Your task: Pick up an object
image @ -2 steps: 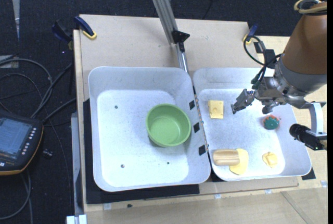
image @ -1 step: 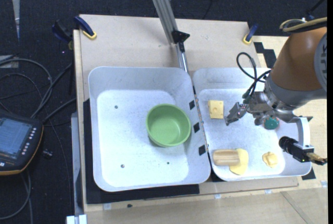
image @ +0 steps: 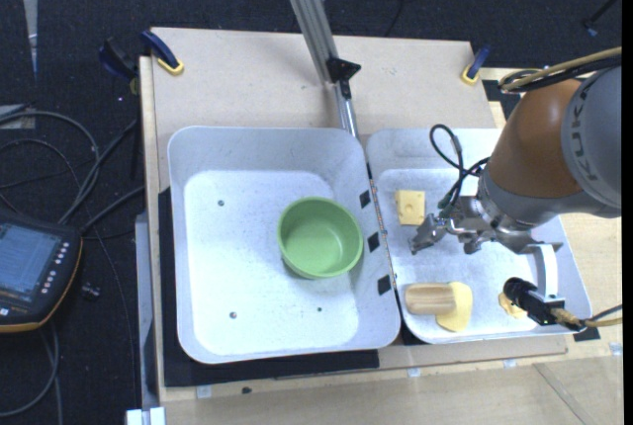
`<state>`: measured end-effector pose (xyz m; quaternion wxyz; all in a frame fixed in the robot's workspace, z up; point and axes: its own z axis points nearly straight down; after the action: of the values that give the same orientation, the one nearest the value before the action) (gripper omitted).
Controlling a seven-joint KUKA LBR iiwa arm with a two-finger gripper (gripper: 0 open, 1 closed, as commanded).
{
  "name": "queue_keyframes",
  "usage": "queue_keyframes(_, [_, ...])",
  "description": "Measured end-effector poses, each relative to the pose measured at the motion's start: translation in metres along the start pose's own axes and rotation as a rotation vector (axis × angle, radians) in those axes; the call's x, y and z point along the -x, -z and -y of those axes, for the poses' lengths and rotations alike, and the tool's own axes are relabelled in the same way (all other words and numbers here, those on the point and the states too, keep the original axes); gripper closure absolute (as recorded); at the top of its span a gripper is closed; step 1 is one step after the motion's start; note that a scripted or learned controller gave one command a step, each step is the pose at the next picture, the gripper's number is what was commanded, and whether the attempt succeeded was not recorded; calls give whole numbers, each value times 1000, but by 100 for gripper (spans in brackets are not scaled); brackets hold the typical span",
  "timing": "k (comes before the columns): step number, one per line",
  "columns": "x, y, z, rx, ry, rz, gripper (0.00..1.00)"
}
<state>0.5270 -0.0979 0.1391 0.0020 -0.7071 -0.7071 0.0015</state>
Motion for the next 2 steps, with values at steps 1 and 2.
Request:
queue_keyframes(1, [0,-45,0,3,0,0,0])
queue_keyframes(2, [0,-33,-1,7,0,1,100])
